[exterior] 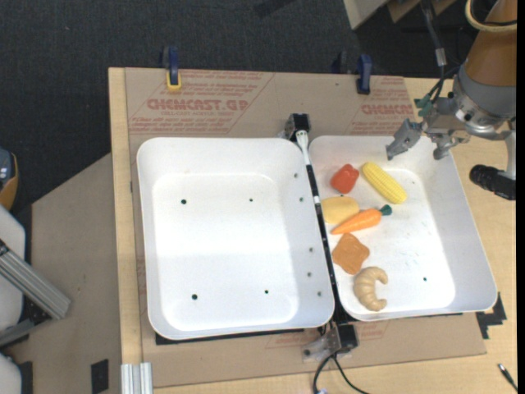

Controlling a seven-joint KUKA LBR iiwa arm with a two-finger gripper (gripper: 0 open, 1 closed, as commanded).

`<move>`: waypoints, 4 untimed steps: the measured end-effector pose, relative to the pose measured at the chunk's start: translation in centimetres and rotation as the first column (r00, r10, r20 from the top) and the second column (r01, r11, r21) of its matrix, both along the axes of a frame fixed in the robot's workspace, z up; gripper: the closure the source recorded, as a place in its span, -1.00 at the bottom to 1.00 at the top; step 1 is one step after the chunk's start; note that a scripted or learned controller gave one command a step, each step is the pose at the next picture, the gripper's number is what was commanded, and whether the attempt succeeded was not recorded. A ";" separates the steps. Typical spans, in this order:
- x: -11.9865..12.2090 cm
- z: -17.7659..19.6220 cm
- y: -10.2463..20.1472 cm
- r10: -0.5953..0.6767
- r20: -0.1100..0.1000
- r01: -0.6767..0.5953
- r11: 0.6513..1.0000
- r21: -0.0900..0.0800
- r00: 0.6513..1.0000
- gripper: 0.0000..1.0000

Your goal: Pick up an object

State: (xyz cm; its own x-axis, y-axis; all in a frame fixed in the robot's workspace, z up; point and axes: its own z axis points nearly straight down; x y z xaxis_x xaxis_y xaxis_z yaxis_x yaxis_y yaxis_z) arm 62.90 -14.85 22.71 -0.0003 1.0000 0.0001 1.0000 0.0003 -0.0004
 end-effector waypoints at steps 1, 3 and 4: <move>0.2 -12.2 2.0 0.000 0.012 0.000 1.000 -0.005 1.000 -1.00; -0.9 -13.1 3.0 -0.001 0.002 0.001 1.000 0.000 1.000 1.00; 2.6 -3.5 7.7 0.006 0.013 -0.006 1.000 -0.001 1.000 1.00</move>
